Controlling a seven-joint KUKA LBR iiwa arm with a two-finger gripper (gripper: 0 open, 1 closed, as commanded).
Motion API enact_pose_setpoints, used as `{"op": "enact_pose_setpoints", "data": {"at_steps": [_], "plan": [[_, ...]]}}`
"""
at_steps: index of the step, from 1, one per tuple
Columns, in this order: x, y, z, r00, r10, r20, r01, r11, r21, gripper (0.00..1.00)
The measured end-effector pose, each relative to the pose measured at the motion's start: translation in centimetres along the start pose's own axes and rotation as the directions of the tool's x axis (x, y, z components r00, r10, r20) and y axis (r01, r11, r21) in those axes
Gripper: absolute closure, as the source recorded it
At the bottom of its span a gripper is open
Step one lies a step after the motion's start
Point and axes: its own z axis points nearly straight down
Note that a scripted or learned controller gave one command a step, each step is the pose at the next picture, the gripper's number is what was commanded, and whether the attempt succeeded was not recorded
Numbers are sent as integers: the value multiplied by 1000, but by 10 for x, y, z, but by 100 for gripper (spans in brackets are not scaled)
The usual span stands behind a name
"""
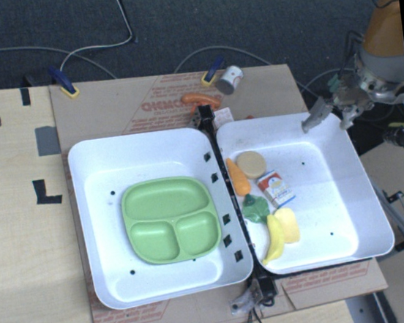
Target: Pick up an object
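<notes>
The gripper (326, 114) is seen at the upper right corner of the right bin (340, 198), over its rim; its two fingers (313, 121) are spread wide and nothing is held between them. The grey arm (382, 44) is seen behind it, further right. Well to the gripper's lower left, along the bin's left side, a cluster of objects is laid: a round cookie (251, 163), a carrot (239, 177), a small carton (275, 189), a green leafy piece (254, 208) and a banana (275, 238). Further left, in the left bin (92, 171), a green divided plate (171, 219) is seen
</notes>
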Motion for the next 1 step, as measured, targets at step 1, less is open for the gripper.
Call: {"op": "enact_pose_setpoints", "data": {"at_steps": [1], "plan": [[49,-8,78,1000,-1,-2,1,1000,2,0]]}}
